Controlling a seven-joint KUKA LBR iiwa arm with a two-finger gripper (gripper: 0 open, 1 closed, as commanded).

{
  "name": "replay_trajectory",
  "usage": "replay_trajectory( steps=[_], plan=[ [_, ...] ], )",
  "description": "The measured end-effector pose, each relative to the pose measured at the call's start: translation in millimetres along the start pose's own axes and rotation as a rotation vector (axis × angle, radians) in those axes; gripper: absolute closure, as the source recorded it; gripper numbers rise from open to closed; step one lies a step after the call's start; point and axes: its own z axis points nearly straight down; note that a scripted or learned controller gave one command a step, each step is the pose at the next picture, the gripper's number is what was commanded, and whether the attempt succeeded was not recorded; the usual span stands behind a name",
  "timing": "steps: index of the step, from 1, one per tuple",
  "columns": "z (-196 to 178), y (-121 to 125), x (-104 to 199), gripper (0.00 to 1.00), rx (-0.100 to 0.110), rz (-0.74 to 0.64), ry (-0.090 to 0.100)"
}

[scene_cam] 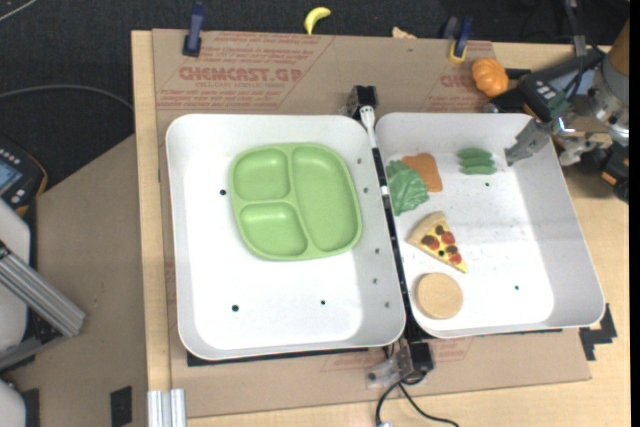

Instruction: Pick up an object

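Your pickable stock sits in the right bin (560,245), five toy food pieces in all: a small green pea-pod-like piece (477,161) near the far wall; an orange flat piece (424,171) to its left, touching or partly under a dark green leaf (405,187) that lies against the bin's left wall; a pizza slice (440,242) with red toppings near the middle; and a round tan cookie-like disc (438,295) just in front of the slice, toward the near edge. You will find the gripper (524,147) at the right bin's far right corner, angled down toward the bin, its tip just right of the pea-pod piece and apart from it; nothing shows between its fingers, and whether they are spread or closed you cannot tell from this view. The left bin (200,245) holds a light green divided plate (296,201) with three compartments, lying flat near its centre. Both bins rest on a brown cardboard sheet (250,70), held at its far edge by two blue clamps (193,29). Beyond that edge lie a yellow banana toy (317,18) and, at the right, an orange toy (489,77).
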Motion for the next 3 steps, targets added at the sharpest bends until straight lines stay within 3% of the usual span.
replay_trajectory(
  steps=[1, 2, 3],
  plan=[
    [84, -27, 61, 0.00, 0.010, -0.004, 0.006],
    [35, -82, 131, 0.00, 0.004, -0.005, 0.004],
    [38, -108, 134, 0.00, 0.005, 0.002, 0.002]
  ],
)
